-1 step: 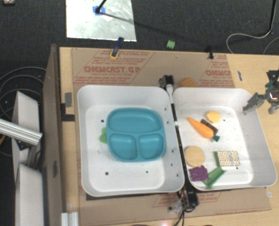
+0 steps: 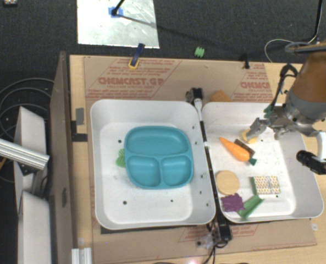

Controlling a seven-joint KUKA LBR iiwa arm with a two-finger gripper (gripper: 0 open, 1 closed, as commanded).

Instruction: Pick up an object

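In the right bin (image 2: 311, 202) lie an orange carrot (image 2: 234, 149), a round tan cookie (image 2: 227, 181), a purple bunch of grapes (image 2: 232, 203), a green stick-shaped piece (image 2: 251, 205) and a small patterned square packet (image 2: 266, 185). A small yellow piece (image 2: 245, 136) lies at the upper middle of that bin, partly hidden by the gripper. My gripper (image 2: 257, 130) hangs low over the bin, right beside the yellow piece and just above the carrot's thick end. I see nothing clearly held in it.
The left bin (image 2: 105, 147) holds a blue divided plate (image 2: 158, 156) with a small green item (image 2: 120, 159) at its left edge. A raised divider (image 2: 203, 147) separates the bins. The arm's black side part (image 2: 311, 161) reaches over the right bin's right edge.
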